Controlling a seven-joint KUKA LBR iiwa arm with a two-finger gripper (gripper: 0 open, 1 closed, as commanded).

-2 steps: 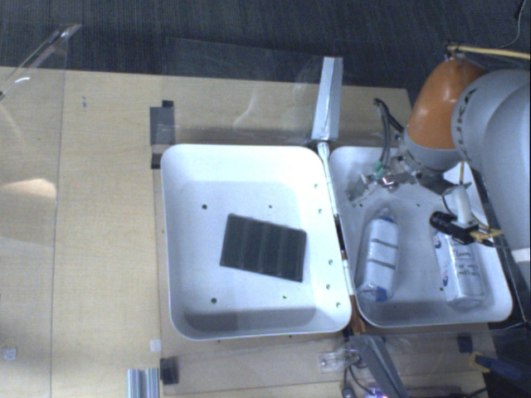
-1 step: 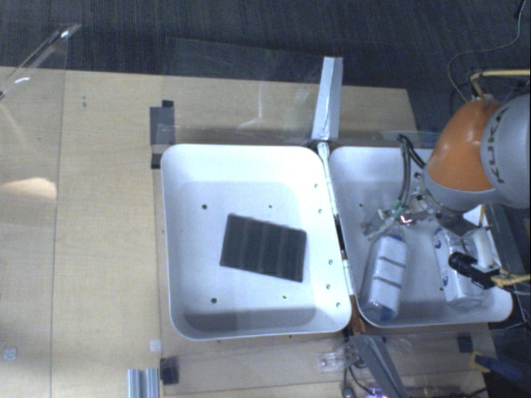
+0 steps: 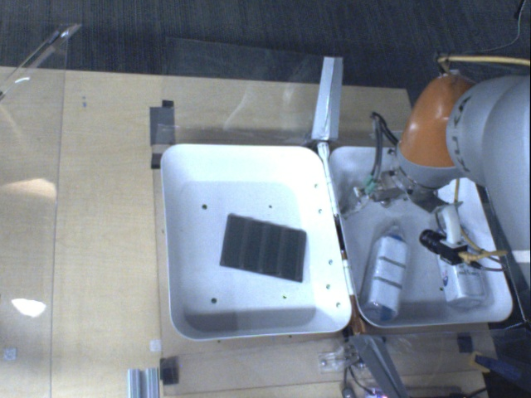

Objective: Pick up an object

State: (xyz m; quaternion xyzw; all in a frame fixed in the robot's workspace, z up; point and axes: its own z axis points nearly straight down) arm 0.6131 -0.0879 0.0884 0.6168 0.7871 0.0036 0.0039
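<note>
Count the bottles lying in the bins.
2, both in the right bin: one clear bottle near its middle, another by its right side. The arm may hide more.

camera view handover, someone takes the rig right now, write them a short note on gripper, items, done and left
Gripper: over the back left part of the right bin; I cannot tell from this view whether it is open or shut, and nothing visibly sits in it.
Items: a clear plastic bottle lies in the right bin, a second small bottle lies near that bin's right wall. A dark ridged flat pad lies in the left bin.
Done: nothing lifted.
Left: grasp one item and raise it.
</note>
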